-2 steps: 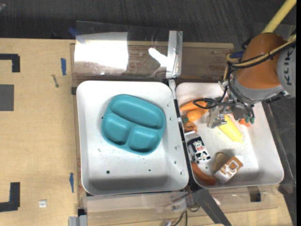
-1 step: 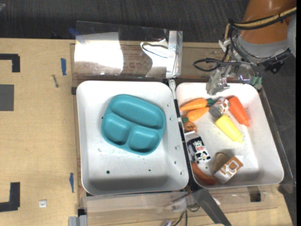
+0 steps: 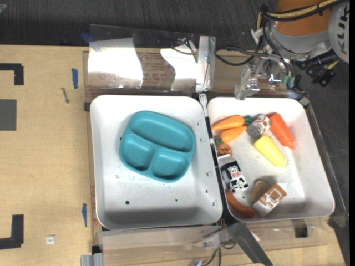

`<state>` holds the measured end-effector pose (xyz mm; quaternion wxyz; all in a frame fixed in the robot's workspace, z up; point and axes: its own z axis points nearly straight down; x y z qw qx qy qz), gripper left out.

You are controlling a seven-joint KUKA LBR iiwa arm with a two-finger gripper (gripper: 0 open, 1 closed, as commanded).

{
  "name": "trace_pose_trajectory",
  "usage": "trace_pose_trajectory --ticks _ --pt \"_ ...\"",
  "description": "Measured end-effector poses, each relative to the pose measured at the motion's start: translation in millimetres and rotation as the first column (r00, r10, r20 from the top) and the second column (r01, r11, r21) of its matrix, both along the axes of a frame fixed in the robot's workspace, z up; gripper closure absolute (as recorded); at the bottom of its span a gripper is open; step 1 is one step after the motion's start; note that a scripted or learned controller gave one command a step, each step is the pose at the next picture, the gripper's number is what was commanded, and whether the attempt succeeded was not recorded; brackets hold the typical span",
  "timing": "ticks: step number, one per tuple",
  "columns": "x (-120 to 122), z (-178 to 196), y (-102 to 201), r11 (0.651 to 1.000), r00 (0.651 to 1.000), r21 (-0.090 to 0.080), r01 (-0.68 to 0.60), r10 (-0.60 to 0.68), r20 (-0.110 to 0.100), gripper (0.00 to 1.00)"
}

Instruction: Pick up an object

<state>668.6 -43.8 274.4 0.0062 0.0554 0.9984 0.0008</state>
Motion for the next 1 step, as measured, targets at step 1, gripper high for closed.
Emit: trace_pose_trajectory --ticks 1 --pt "-34.2 -80.3 25.8 0.987 0.987 0.001 -0.161 0.161 -0.012 1.0"
